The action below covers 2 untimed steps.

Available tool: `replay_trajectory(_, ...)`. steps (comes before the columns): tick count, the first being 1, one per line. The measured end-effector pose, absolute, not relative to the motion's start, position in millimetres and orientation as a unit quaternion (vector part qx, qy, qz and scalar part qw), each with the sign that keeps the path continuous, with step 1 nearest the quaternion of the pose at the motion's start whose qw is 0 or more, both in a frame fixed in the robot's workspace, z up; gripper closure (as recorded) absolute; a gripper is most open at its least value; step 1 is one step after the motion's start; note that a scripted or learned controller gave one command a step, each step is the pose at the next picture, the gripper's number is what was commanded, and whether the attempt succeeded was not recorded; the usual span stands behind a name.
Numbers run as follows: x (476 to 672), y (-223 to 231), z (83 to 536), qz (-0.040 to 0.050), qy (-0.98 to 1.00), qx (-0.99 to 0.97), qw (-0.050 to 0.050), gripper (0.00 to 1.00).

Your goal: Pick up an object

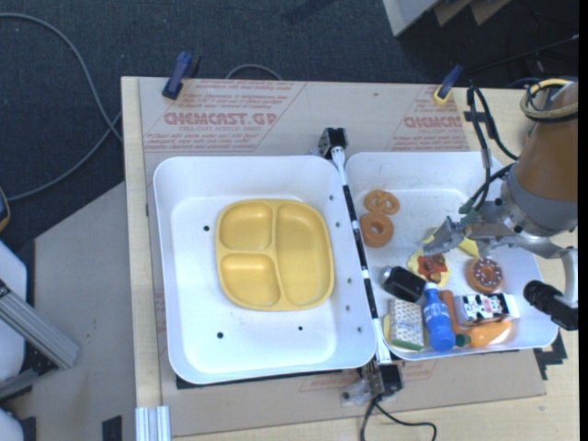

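Observation:
My gripper (439,238) hangs low over the middle of the right bin (413,175), reaching in from the right. Its tip is just above a red and yellow toy food piece (432,266) and beside a yellow piece (469,246) partly hidden by the wrist. Two brown ring-shaped toys (380,202) (376,231) lie to its left. A chocolate doughnut (484,275) sits under the wrist's right side. Along the near edge lie a black object (402,283), a blue bottle (438,320), a cracker-like block (405,324) and an orange piece (488,334).
The left bin (184,274) bears a yellow divided plate (274,253). A black rail (354,237) with clamps runs between the two bins. Blue clips (177,74) (447,83) sit at the board's far edge. Cables hang by the arm (549,168) at the right.

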<state>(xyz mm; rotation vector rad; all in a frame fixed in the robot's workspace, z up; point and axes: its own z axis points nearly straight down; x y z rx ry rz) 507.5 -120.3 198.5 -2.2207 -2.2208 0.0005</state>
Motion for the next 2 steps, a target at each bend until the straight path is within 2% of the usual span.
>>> replay_trajectory(1,535.2,-123.2,92.4,0.0006,-0.707,-0.707,0.001,0.0)
replay_trajectory(2,536.9,-123.5,104.2,-0.001,-0.707,-0.708,-0.001,1.0)
